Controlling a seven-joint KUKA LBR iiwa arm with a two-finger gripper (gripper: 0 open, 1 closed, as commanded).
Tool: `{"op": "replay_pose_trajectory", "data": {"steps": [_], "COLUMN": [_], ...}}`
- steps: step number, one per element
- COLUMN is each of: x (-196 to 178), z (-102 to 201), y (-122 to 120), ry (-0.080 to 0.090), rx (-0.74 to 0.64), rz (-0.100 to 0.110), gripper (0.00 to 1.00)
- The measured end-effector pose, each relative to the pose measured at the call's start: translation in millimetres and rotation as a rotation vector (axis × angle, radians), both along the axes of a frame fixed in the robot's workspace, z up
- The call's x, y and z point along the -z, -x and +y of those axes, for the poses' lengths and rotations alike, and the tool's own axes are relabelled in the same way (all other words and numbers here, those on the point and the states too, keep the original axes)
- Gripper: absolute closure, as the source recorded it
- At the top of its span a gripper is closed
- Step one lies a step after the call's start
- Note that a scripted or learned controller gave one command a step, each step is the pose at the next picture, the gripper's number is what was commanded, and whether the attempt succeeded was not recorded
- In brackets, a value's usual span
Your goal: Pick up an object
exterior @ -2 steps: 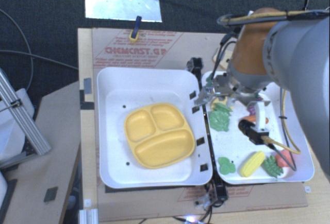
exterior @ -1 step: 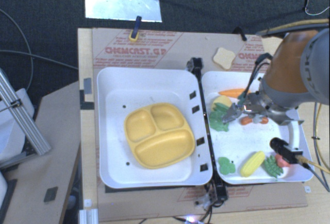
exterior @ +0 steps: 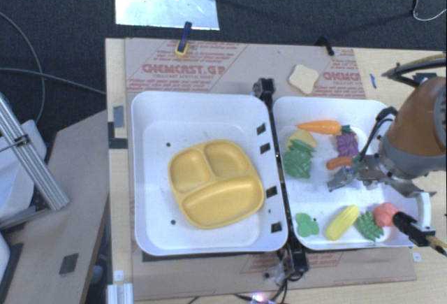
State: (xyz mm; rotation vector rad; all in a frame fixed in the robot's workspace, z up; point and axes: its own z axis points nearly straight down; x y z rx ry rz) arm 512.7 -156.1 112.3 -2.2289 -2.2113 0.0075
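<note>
In the right bin (exterior: 318,236), my gripper (exterior: 340,180) hangs just below the small orange-red toy sausage (exterior: 338,163); whether it grips, I cannot tell. The sausage looks light, hard, slippery plastic; I judge pinching across its middle safest.

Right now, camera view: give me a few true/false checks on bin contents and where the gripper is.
1. The yellow divided plate lies in the left bin. True.
2. The carrot lies in the left bin. False: it lies near the far edge of the right bin.
3. The gripper is over the right bin. True.
4. The slice of bread lies inside the right bin. False: it lies on the cardboard behind the bins.
5. The corn cob lies near the front edge of the right bin. True.
6. The purple grapes are on the plate. False: they are in the right bin, beside the carrot.
</note>
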Motion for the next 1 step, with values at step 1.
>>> {"op": "replay_pose_trajectory", "data": {"steps": [1], "x": [-30.7], "z": [-55.1], "y": [27.4], "ry": [0.002], "rx": [-0.003], "rz": [-0.007], "gripper": [0.0]}}
